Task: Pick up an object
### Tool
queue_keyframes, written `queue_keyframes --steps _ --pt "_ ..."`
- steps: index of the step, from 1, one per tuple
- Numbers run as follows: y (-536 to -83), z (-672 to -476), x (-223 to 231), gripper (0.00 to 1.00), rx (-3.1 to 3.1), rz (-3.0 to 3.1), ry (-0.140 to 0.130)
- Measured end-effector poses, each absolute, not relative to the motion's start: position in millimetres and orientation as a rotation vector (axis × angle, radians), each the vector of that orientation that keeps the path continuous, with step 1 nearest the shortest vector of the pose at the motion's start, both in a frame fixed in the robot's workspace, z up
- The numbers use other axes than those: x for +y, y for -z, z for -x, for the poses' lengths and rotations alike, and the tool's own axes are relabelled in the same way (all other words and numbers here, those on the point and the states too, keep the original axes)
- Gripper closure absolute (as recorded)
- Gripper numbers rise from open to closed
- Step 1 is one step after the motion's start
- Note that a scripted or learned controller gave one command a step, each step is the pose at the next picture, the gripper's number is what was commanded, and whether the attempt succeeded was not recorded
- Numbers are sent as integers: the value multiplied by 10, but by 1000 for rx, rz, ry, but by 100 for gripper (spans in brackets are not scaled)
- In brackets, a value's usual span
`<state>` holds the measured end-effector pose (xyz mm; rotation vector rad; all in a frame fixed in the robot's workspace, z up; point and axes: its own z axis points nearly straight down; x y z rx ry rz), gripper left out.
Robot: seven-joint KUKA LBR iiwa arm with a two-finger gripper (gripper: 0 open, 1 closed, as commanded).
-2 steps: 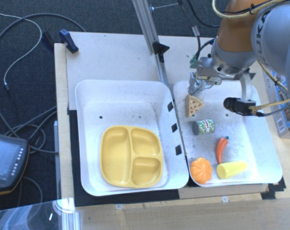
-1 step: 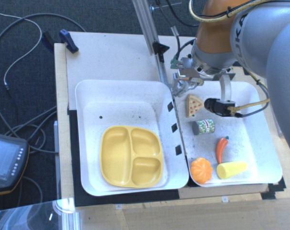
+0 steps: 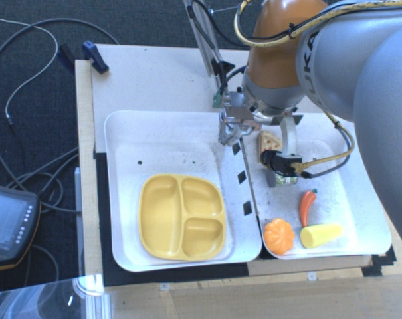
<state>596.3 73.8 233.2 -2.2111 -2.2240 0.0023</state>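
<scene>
Gripper point(image 3: 228, 133) low over far end of shared bin rim point(image 3: 248, 190); open or closed, cannot tell; nothing seen held. Judged: approach step. Toast-like piece point(image 3: 270, 140) just right of rim. Red pepper point(image 3: 307, 207), orange fruit point(image 3: 279, 236), yellow block point(image 3: 321, 234) right of rim, near end. Next: shift right off rim, descend. Yellow divided plate point(image 3: 183, 216) left of rim.
</scene>
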Motion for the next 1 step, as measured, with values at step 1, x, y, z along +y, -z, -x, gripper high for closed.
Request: queue_keyframes --steps 1 --pt "-2288 -6019 934 100 -2224 2217 1"
